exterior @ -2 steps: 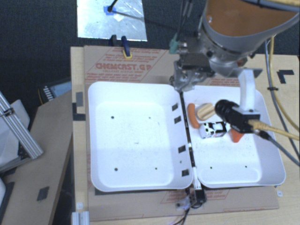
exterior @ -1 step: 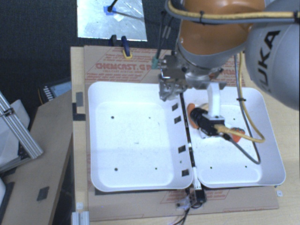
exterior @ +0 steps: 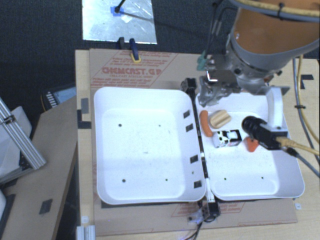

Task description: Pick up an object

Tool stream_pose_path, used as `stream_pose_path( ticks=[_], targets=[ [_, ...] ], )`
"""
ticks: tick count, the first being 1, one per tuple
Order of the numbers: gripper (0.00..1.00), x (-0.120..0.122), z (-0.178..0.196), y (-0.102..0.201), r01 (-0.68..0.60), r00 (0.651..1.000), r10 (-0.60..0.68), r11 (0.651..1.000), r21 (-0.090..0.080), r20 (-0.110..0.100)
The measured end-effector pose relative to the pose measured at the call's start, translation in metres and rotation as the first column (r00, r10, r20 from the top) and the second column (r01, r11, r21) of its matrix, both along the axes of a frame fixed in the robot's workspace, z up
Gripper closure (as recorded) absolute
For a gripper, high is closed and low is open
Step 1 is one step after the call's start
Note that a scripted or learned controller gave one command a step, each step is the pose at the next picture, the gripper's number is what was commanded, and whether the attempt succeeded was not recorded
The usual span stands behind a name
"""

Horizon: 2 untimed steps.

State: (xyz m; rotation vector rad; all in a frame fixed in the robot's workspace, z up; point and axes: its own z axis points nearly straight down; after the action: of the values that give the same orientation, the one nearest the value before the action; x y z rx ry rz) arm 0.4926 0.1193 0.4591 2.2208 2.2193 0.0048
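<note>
In the left half of the frame lies the left bin (exterior: 145,149); the right bin (exterior: 250,181) holds everything to pick, clustered near its upper left corner. An orange sausage (exterior: 204,123) lies nearest the divider, looking light and smooth, likely slippery; a tan bread piece (exterior: 220,118) and a black-and-white toy (exterior: 228,138) crowd it. The gripper (exterior: 214,93) hangs just above; I cannot tell its state.

Shiny square metal sheet (exterior: 119,13) on dark floor; brown cardboard panel (exterior: 132,69), red printed lettering, beneath bins; silver aluminium rail (exterior: 19,139) at left edge.
</note>
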Motion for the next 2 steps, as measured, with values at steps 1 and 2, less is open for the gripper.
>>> stream_pose_path(
  ticks=[1,2],
  targets=[
    [1.0,0.002,0.01,0.002,-0.005,1.0,0.005,1.0,0.001,0.003],
    [1.0,0.051,0.08,0.094,-0.01,1.0,0.01,1.0,0.004,0.008]
  ],
)
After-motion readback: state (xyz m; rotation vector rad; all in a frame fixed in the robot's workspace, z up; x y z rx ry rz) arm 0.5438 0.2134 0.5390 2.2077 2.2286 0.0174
